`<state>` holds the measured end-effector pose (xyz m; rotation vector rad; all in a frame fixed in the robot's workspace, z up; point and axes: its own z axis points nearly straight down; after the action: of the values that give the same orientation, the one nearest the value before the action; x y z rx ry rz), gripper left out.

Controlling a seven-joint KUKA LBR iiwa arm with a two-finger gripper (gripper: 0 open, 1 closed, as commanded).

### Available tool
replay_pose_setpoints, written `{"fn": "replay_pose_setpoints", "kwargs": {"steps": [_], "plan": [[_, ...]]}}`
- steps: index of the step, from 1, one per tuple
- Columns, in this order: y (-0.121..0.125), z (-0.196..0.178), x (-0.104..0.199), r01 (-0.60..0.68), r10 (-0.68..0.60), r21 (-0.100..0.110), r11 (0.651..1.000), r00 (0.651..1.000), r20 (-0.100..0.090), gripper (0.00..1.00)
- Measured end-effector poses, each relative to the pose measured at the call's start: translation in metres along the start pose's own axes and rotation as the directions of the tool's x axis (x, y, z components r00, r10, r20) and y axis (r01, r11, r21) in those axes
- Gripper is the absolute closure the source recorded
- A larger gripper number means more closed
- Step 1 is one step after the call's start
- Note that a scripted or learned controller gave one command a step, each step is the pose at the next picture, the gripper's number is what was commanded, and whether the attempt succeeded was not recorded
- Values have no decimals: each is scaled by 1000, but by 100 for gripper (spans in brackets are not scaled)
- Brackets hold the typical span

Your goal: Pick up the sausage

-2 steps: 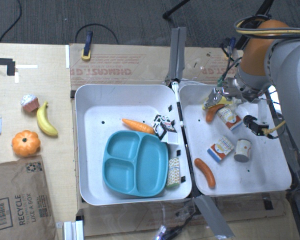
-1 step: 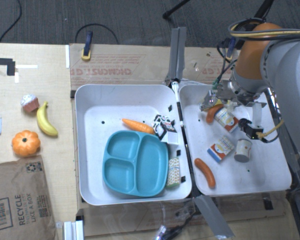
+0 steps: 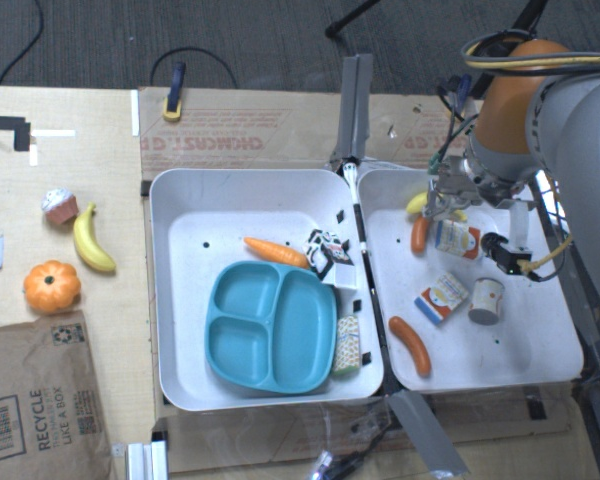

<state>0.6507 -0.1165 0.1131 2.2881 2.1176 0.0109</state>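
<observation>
- One sausage (image 3: 410, 345) lies near the front edge of the right bin (image 3: 540, 368), well apart from the gripper (image 3: 438, 206).
- A second sausage (image 3: 419, 235) stands on end just below the gripper, beside a yellow piece (image 3: 416, 204).
- Whether the gripper is clamped on that second sausage cannot be told.

the bench (image 3: 100, 388) bears two bins (image 3: 170, 268), banana (image 3: 92, 240), pumpkin (image 3: 52, 286), cupcake (image 3: 59, 206).
</observation>
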Motion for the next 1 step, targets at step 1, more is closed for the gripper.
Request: {"fn": "replay_pose_setpoints", "kwargs": {"steps": [1], "plan": [[-8, -63, -42, -77, 77, 23, 997, 997, -8, 100]]}}
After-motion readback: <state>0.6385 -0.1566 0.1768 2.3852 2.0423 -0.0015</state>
